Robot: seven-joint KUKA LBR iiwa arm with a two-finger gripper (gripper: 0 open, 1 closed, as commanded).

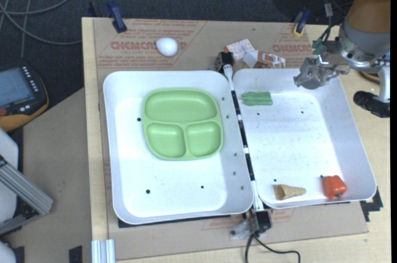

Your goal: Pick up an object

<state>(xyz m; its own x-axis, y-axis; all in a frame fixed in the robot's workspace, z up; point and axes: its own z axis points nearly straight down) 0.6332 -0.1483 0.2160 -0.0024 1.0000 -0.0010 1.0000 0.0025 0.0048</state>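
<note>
The arm enters from the right, its orange band visible above the wrist. The gripper (312, 77) hangs over the far right corner of the right bin (347, 131), near the rim. Its fingers are too indistinct against the bin wall to judge, so it cannot be told how wide it stands; nothing is seen held in it.

Contents of the right bin: a green rectangular block (256, 98) lies near the far edge, to the left of the gripper and apart from it. A tan cone-shaped piece (289, 191) lies at the near edge. A red-orange object (334, 186) sits just beside it in the near right corner.

The left bin (124, 150) holds a light green divided plate (183, 123) with three compartments.

On the bench beyond the bins rests a white egg-shaped object (166, 46), with crumpled wrappers (251, 55) nearby.
</note>
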